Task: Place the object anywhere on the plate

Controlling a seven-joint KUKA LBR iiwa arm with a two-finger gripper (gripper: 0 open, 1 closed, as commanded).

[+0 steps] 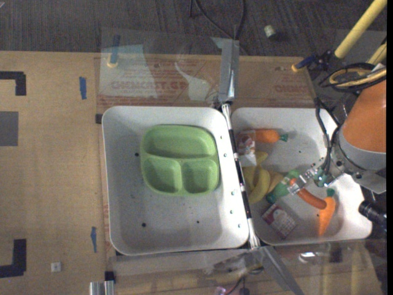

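A blue tape strip (pixel 83 88) lies on the brown bench (pixel 49 165), well left of the bins, near black corner marks (pixel 13 82)

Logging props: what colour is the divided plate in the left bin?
Light green divided plastic plate, clearest in the camera view.

Count: two white bins (pixel 123 226). One green sectioned plate (pixel 180 158), three compartments. Carrots (pixel 268 136): three. Bananas (pixel 259 183): one bunch; number of fruits unclear. One green bottle (pixel 284 187). Small printed packets (pixel 280 220): two.
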